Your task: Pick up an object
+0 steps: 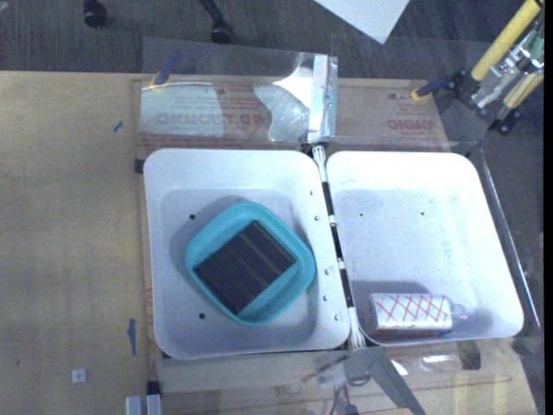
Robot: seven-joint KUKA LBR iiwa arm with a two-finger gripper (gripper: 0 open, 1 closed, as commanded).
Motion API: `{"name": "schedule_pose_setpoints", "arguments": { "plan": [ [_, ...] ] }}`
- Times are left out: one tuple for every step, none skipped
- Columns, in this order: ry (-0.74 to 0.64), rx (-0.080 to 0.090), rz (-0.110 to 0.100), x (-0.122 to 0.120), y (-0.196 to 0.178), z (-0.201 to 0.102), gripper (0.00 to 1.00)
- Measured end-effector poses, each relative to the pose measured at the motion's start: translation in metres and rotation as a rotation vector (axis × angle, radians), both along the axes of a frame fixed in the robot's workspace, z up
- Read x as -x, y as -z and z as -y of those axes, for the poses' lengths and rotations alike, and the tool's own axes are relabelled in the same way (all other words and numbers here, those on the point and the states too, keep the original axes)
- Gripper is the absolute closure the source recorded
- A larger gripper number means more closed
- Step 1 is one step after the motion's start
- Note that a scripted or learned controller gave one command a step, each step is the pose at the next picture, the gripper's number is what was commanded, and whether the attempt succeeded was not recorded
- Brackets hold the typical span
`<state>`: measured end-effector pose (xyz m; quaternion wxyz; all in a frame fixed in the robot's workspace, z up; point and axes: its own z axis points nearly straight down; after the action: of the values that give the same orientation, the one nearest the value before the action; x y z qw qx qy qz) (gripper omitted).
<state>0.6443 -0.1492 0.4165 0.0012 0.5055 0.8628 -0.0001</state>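
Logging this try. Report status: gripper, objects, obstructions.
Teal container with dark block, left bin. Red-patterned tube at right bin near edge. Nothing on top of either.

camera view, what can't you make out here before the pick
- Dark block in the teal dish: too blurred to tell what it is, or whether it lies loose or is fixed in the dish.
- Red-checked pack in the right bin: its print is too small to read, and the clear end at its right is blurred.
- Yellow-and-metal gear at top right: cut off by the frame edge, so its nature is unclear.
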Motion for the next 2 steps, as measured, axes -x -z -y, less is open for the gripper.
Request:
{"name": "schedule_pose_setpoints", "arguments": {
  "plan": [
    [-0.002, 0.003, 0.008, -0.001, -0.012, 0.000, 1.00],
    [-0.066, 0.001, 0.006, -0.023, -0.020, -0.061, 1.00]
  ]
}}
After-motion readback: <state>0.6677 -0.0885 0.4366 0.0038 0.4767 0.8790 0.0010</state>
